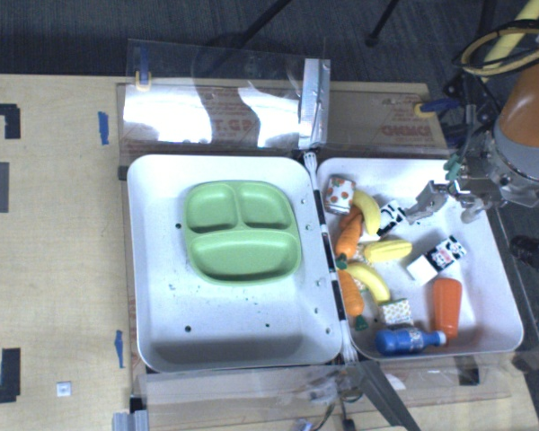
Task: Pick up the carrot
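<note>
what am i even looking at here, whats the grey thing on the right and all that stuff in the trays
One camera looks down at a slant on a bench with two shallow white bins. The grey thing is a robot arm reaching in from the right; its gripper hangs over the right bin with nothing visibly between its fingers. The left bin bears a green divided plate. The right bin holds toy food: carrots, bananas, an orange bottle, a blue bottle and small blocks.

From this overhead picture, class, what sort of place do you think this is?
Probably a robotics lab test bench: two white bins side by side, toy food such as a carrot, and a robot gripper above them.
</note>
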Controlling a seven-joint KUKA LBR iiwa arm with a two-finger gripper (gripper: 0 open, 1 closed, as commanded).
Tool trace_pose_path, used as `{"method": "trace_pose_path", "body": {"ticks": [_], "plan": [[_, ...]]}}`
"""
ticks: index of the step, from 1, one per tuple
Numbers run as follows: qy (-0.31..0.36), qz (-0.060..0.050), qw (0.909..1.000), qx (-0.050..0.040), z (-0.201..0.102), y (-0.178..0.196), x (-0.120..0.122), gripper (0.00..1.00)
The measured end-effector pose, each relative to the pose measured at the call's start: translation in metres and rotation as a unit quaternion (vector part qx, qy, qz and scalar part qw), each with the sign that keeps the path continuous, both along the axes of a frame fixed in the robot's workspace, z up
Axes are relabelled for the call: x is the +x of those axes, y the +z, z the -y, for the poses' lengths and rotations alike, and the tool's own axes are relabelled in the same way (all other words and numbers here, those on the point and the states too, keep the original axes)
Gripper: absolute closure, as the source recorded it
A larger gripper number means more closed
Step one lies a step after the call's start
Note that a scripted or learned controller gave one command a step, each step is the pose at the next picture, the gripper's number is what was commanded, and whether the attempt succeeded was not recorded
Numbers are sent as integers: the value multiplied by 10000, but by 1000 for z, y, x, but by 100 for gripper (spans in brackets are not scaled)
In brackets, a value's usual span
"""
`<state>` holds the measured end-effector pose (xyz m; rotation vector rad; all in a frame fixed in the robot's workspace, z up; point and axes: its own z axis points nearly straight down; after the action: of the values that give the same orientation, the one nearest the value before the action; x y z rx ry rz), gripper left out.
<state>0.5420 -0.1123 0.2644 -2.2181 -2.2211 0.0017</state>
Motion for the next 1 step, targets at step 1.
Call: {"method": "trace_pose_path", "body": {"ticks": [1], "plan": [[-1253,-9,9921,0,9,-114,-51,0]]}}
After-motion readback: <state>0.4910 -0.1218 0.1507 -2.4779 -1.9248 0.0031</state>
